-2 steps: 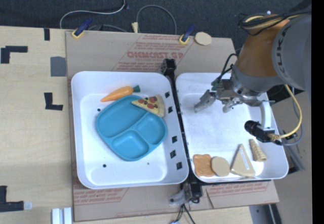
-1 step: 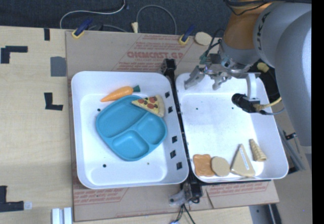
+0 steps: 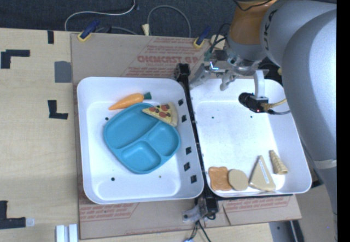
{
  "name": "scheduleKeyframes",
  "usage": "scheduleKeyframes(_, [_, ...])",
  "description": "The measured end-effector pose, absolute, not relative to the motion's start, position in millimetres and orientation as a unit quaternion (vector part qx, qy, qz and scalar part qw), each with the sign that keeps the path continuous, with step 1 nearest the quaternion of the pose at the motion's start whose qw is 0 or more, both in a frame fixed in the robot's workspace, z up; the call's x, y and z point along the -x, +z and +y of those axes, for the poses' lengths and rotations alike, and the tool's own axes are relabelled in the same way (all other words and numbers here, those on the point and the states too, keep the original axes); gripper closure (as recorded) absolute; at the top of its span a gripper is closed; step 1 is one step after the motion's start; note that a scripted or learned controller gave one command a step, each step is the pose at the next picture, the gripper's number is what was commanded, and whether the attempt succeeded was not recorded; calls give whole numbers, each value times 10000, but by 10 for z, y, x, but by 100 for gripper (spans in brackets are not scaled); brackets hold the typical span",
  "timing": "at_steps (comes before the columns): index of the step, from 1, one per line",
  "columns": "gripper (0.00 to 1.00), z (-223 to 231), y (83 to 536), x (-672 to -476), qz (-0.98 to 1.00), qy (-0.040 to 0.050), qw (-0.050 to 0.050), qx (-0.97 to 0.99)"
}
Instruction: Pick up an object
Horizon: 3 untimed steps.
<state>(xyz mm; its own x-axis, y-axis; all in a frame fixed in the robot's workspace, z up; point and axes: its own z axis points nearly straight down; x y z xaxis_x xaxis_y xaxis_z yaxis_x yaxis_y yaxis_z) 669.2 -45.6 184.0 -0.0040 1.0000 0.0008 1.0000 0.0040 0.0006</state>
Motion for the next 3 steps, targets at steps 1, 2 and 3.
scheduleKeyframes(1, [0,-389,1840,-6419,-7072,13,7,7070])
scheduleKeyframes(2, [0,-386,1839,-5911,-7068,19,15,7075])
scheduleKeyframes(3, [0,-768,1844,-6612,-7075,-9,-22,7067])
